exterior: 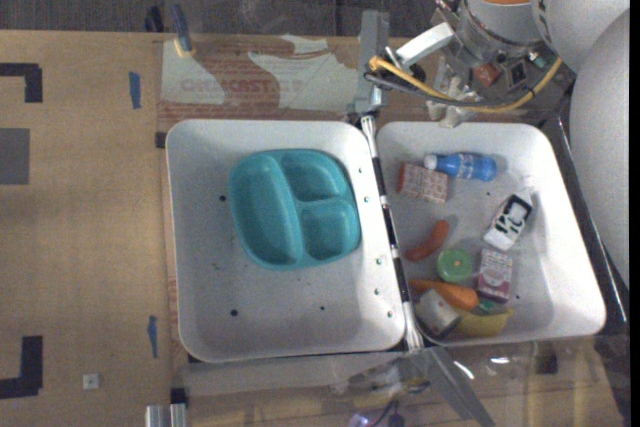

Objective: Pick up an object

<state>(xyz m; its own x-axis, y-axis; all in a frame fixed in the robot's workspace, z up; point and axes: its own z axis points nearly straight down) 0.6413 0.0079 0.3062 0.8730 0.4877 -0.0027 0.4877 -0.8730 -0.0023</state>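
1. your gripper (462,87): above the right bin's (570,215) far rim; grip state cannot be told.
2. your bottle (462,165): right bin, far side.
3. tray (295,207): left bin (200,295).

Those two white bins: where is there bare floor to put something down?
Left white bin: bare floor below and left of the teal divided plastic tray. Right white bin: a bare strip along its right wall, beside the black-and-white gadget. Crowded: its lower middle, around the green round lid and orange toy carrot.
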